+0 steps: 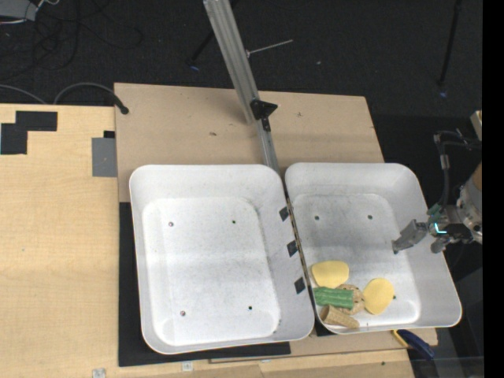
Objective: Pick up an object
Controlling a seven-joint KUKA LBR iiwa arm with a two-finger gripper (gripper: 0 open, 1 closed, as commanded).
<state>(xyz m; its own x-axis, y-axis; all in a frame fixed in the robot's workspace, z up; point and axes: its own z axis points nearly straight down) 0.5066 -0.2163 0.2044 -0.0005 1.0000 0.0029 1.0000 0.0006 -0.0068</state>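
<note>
Green piece (334, 296) lies in right bin (354, 181), near-left corner, long axis left-right, between two yellow lumps (330, 273) (379, 295); tan piece (341, 316) just below. Left bin (209, 178) beside it on pale wood bench (55, 235); dark floor behind. Gripper (421, 237) at right rim, fingers spread, holding nothing. Arm cut off at right.

left bin (157, 211): white, faintly speckled grey, a few small dark dots
right bin (346, 183): same white, same dark dots
rounded pieces (329, 273): two, pale yellow
long piece (334, 296): green
ridged piece (342, 316): tan
bench board (181, 124): light brown
side table (47, 235): pale wood grain, black and grey patches
rail (233, 53): silver-grey
gripper (424, 239): grey, small cyan glow
</note>
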